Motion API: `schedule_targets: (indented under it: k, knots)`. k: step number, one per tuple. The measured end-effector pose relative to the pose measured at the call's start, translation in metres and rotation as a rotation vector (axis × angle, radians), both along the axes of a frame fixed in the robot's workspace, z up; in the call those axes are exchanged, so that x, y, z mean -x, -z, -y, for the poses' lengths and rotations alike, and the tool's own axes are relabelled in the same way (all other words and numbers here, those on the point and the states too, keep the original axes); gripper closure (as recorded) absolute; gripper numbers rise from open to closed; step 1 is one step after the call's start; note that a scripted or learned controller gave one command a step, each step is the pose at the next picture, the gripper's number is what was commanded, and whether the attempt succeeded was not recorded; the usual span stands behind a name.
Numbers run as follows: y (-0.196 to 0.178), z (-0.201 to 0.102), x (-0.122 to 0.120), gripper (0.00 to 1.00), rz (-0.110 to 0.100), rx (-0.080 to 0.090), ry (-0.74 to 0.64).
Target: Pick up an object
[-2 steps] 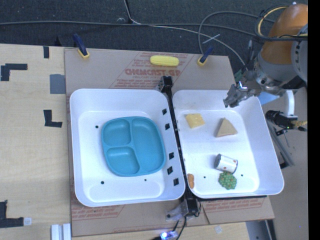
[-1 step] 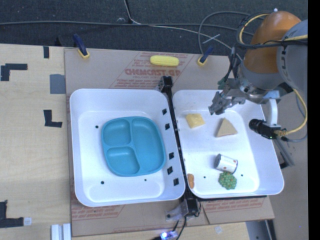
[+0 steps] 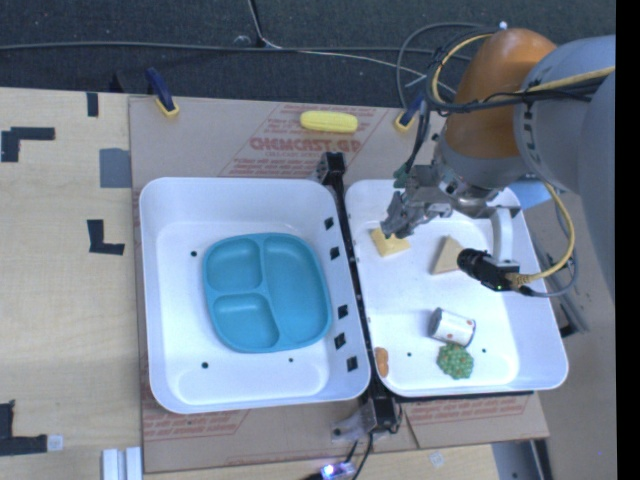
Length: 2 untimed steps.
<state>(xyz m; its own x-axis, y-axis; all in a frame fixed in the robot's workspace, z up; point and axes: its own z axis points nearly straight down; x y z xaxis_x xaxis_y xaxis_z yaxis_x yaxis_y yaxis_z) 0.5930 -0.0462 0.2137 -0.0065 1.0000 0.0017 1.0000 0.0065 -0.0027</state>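
My gripper (image 3: 399, 224) is low in the right bin (image 3: 500, 368), near its back left part, directly over a small tan block (image 3: 391, 243). The fingers point down at the block's top edge, and the arm hides how they stand. Further right in the same bin lies a tan wedge (image 3: 446, 256). Toward the front lie a small white and brown cylinder (image 3: 452, 325) and a green bumpy ball (image 3: 456, 363). A small orange piece (image 3: 381, 359) sits at the bin's front left edge.
The left bin (image 3: 170, 228) holds a blue divided plate (image 3: 266, 291). A yellow banana-shaped object (image 3: 328, 121) lies on the cardboard behind the bins. A black cable plug (image 3: 484, 268) hangs over the right bin's right side. Clamps hold the cardboard's back edge.
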Motion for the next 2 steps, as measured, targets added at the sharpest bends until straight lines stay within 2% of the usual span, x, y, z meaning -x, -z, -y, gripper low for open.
schedule_targets:
  k: [2]
  knots:
    - [-0.019, -0.108, 0.022, 1.00, 0.001, 0.001, 0.000]
